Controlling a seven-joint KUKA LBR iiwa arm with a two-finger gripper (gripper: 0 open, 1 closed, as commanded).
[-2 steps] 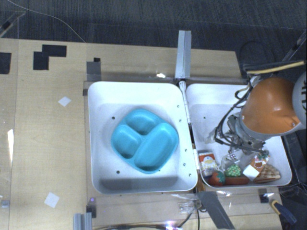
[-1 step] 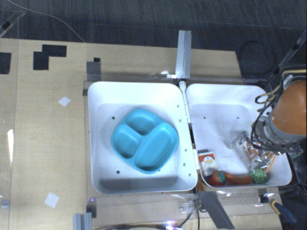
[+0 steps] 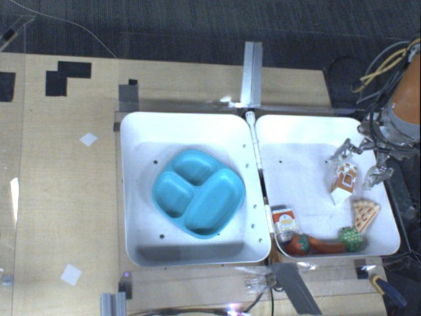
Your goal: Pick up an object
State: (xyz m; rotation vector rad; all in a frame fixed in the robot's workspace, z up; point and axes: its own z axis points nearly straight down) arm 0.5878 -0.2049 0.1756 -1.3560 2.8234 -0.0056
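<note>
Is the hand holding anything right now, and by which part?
Cannot tell: the hand hovers above the small white-and-orange carton in the right white bin.

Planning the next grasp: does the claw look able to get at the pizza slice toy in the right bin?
Probably yes. The claw hangs just above the pizza slice toy, which lies flat near the right bin wall with nothing over it.

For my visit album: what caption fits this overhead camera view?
Robot gripper poised above small toys in the right bin; a blue divided plate sits in the left bin.
</note>
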